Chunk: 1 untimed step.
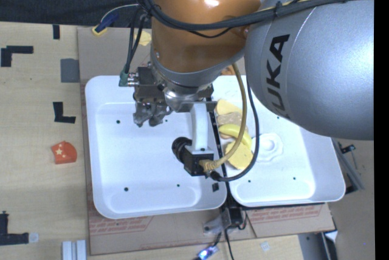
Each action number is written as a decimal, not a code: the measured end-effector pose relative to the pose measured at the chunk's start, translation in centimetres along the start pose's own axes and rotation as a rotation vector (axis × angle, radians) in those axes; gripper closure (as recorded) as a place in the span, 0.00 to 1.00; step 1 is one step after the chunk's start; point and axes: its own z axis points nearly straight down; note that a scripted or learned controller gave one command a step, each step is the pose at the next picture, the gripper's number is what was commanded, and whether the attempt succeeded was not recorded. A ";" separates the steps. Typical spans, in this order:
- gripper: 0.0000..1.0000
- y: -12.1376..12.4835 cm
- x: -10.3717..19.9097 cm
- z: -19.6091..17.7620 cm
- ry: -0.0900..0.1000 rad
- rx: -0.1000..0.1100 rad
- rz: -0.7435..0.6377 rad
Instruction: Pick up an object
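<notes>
Yellow, soft-looking shapes (234, 131) lie where the two white bins meet, and they are the nearest thing you have to pick up. They sit at the left end of the right bin (304, 186), partly hidden behind the white bar and black cable of the gripper assembly, so you cannot tell whether they are one object or several.

Just to their left, the gripper (149, 114) hangs low over the left bin (121, 192), near its back wall. It reads as a dark metal cluster, and whether it is released or clenched cannot be made out; nothing yellow shows at its tip.

Above it, the arm's orange band (203, 3) and grey casing (316, 64) cover the upper right of the scene and hide the back of the right bin.

Well apart, on the wooden bench (36, 204) to the left of both bins, you have a small orange-red object (64, 152). Black marks dot the bench surface.
</notes>
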 end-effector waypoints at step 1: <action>1.00 0.1 0.0 -8.0 0.012 -0.022 -0.001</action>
